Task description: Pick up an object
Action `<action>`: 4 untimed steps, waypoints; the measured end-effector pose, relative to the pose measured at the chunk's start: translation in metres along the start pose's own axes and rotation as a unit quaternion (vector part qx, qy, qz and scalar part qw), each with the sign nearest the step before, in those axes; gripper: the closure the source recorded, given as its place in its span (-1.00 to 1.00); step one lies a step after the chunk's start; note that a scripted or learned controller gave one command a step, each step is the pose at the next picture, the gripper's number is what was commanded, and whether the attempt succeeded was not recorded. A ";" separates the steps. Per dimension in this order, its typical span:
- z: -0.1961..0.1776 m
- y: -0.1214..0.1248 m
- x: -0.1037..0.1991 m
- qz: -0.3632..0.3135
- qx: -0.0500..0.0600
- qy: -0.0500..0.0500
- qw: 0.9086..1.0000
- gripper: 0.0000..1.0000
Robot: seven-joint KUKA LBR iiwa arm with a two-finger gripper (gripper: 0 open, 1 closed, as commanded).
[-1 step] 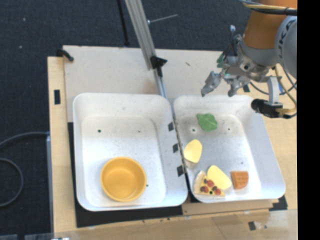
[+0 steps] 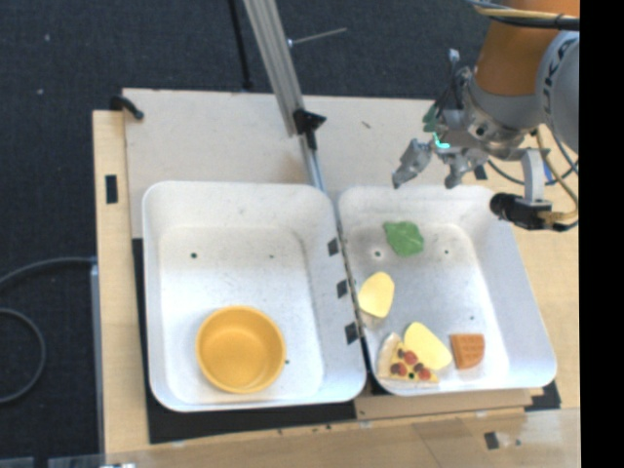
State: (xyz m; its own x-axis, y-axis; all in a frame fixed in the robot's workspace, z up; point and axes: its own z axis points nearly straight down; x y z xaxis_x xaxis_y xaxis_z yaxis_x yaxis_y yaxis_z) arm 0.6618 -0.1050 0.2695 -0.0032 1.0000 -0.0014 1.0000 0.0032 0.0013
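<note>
Green object [image 2: 403, 237] is lying nearest; pincer [image 2: 434, 167] is hovering spread and empty above the right bin [image 2: 507, 261], needing a centred, straight descent

Small items [image 2: 404, 237] in right bin [image 2: 507, 261]

The 2 shallow white plastic bins [image 2: 175, 213] carry fine dark speckles. At 7 o'clock sits a round yellow-orange plastic bowl [image 2: 241, 348]. The right bin holds a leafy green piece [image 2: 404, 237], a pale yellow oval piece [image 2: 376, 293], a yellow wedge [image 2: 426, 346], an orange block [image 2: 467, 349] and a cream slice dotted red [image 2: 403, 364]. The tan wooden counter [image 2: 205, 139] lies under them.
</note>
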 end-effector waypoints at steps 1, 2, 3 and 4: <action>0.048 0.005 0.006 0.000 0.002 0.000 1.000 -1.00; 0.092 0.005 -0.001 0.002 0.002 -0.001 1.000 -1.00; 0.135 0.001 -0.002 0.002 0.002 -0.001 1.000 -1.00; 0.120 0.003 -0.003 0.003 -0.002 0.000 1.000 1.00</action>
State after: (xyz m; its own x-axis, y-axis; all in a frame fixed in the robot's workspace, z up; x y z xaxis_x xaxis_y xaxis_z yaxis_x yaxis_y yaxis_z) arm 0.6653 -0.1080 0.1495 0.0024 1.0000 -0.0023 1.0000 -0.0024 0.0052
